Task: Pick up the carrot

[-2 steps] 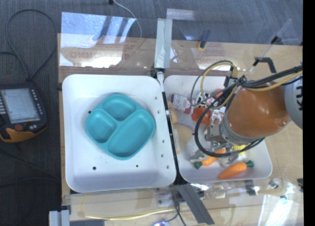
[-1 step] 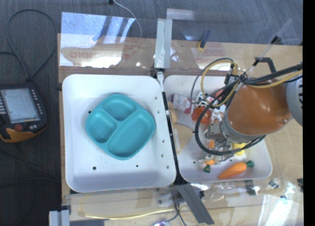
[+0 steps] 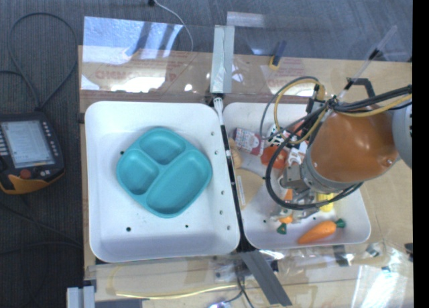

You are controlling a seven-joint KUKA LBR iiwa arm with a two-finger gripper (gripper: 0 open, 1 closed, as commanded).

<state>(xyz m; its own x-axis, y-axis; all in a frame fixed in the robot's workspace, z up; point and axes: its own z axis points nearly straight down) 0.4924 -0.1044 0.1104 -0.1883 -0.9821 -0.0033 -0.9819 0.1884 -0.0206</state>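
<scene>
Two-finger gripper (image 3: 293, 196) hangs low over right white bin (image 3: 249, 229), mid-bin; finger state can't tell, hidden by wrist. Orange carrot w/ green top (image 3: 318, 231) lies near bin's front-right corner, just beside gripper. Teal sectioned plate (image 3: 165, 170) in left bin.

Tan bench (image 3: 389, 72) with two white bins (image 3: 107, 233) side by side.

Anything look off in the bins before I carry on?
Nothing spilled or damaged. The carrot lies flat at the right bin's front edge. The teal plate sits skewed in the left bin.
</scene>
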